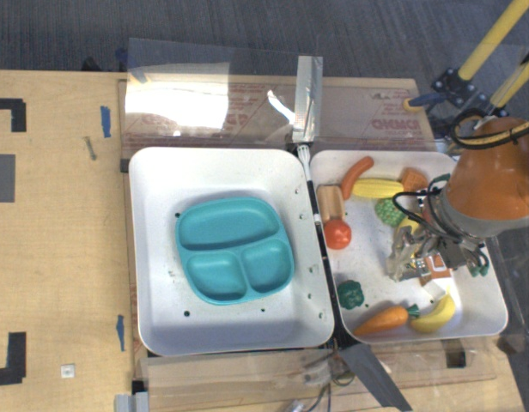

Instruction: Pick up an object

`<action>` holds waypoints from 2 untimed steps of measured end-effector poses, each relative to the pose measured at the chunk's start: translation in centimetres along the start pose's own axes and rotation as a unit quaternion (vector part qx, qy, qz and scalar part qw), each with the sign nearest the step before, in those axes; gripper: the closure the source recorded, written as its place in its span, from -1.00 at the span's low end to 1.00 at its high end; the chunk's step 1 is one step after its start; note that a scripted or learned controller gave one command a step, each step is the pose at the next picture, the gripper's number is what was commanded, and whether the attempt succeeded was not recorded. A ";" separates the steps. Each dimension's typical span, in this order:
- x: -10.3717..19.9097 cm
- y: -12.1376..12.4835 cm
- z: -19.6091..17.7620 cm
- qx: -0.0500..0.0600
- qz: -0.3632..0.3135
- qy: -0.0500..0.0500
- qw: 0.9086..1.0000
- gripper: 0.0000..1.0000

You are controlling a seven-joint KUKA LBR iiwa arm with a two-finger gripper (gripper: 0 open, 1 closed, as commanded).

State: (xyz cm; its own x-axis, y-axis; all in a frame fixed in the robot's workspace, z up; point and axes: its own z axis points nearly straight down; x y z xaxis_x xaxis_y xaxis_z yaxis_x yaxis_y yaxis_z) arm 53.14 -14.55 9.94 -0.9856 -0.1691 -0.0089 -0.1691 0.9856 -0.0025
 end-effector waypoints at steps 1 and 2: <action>-7.2 8.6 -14.1 0.000 -0.122 -0.005 0.993 1.00; -14.5 8.4 -17.2 -0.001 -0.209 -0.002 0.978 1.00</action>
State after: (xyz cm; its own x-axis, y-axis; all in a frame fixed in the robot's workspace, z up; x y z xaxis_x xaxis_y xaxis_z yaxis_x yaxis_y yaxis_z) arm 65.84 -3.85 27.28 -0.8300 -0.5577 -0.0111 -0.5577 0.8300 -0.0050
